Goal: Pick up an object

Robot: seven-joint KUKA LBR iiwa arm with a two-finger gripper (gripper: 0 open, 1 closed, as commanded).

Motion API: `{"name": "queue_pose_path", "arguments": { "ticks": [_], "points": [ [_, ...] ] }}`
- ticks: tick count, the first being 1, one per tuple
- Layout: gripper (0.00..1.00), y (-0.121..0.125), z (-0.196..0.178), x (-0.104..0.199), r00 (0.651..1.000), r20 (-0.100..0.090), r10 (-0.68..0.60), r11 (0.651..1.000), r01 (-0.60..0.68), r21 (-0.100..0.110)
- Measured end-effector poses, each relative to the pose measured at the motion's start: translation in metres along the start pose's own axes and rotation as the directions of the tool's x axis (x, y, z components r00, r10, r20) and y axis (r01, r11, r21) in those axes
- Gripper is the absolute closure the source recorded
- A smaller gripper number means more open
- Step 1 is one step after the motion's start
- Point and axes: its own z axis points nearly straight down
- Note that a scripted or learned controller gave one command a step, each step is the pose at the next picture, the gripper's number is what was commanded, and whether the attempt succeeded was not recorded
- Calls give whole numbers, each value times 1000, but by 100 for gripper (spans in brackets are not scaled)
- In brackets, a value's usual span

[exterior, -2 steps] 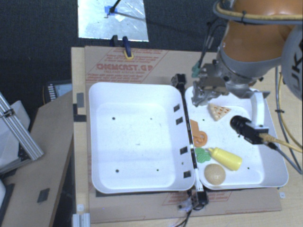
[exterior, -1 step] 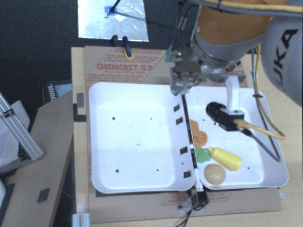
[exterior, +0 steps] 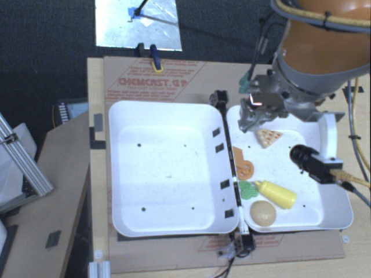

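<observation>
Right bin [exterior: 316, 210]: tool [exterior: 253, 120] at far-left corner.

The left bin [exterior: 168, 167] has a wide bare floor with lots of room to reach down; the right bin [exterior: 324, 210] is crowded. A yellow bottle [exterior: 277, 193], a green toy [exterior: 248, 190] and a round tan ball [exterior: 262, 213] sit packed close in its near left corner; an orange ring toy [exterior: 243, 168] lies just beside the middle wall. A tan wedge [exterior: 269, 136] lies near the far side, right by the gripper [exterior: 252, 120]; the big arm [exterior: 324, 33] hangs over that far corner and blocks it. A bare patch lies between wedge and bottle; black clips [exterior: 219, 148] stick up along the middle wall.
</observation>
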Motion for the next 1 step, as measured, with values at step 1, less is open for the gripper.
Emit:
{"name": "queue_pose_path", "arguments": {
  "ticks": [1],
  "points": [
    [100, 22, 57, 69, 1000, 0, -9, 1000, 9, 2]
  ]
}}
